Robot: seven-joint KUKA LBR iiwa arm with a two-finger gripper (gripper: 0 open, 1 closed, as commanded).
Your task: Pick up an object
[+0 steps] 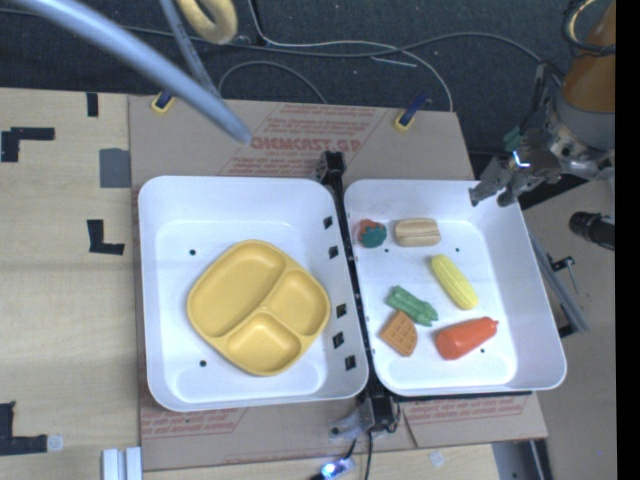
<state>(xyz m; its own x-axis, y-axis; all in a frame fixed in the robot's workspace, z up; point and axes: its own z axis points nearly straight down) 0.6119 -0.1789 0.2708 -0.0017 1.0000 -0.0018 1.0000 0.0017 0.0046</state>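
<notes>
Gripper [497, 190] over right bin's [535, 298] far corner, jaws' state unclear, touching no toy

Robotics lab bench (twin white bins [165, 298], cables [330, 43])

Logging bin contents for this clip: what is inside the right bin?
The right bin holds a corn cob, bun, red-and-teal piece, green piece, waffle and orange-red piece. Anything beneath them is covered.
</notes>
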